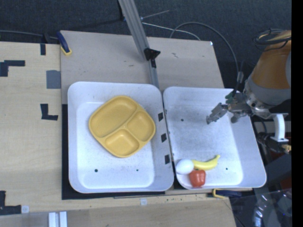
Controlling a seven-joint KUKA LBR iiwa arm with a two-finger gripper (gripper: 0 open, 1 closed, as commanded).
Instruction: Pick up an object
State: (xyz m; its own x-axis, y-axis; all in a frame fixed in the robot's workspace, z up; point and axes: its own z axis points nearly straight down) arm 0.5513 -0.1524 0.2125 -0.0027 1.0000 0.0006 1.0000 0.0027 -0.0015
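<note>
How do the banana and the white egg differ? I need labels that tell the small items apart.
The banana is yellow, long and curved; the white egg is pale and rounded. The banana stretches further along the bin than the compact egg. The banana lies nearer the bin's middle, while the egg sits at the corner by the divider. Both rest near the right bin's front edge, next to a red item, apart from the pincer.

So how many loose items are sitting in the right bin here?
3, clustered at its near-left corner: a white egg, a banana right of it, and a red pepper just in front.
</note>
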